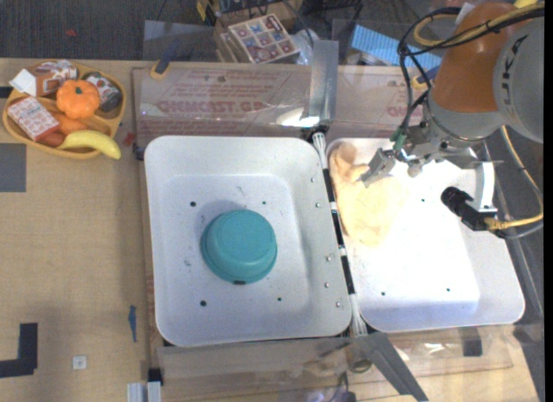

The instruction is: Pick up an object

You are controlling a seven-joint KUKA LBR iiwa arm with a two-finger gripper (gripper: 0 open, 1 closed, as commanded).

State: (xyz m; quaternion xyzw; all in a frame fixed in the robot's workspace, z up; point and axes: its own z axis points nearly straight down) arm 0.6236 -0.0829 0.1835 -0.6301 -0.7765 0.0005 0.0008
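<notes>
Bins are sitting side by side on the wooden surface [78, 253], and the left white plastic bin [173, 167] is carrying a round teal bowl [240, 245], lying upside down just below that bin's middle, well apart from the arm. The grey arm with its orange band [471, 67] is reaching in over the top right corner of the right white plastic bin [492, 301], and its claw [378, 169] is hanging low near that bin's top left corner. Whether the claw is spread or pressed together, I cannot tell from up here. A pale, washed-out shape [363, 206] is lying along the right bin's left edge, too blurred to name. At the surface's top left corner, a yellow dish of toy fruit [62, 119] is sitting.
</notes>
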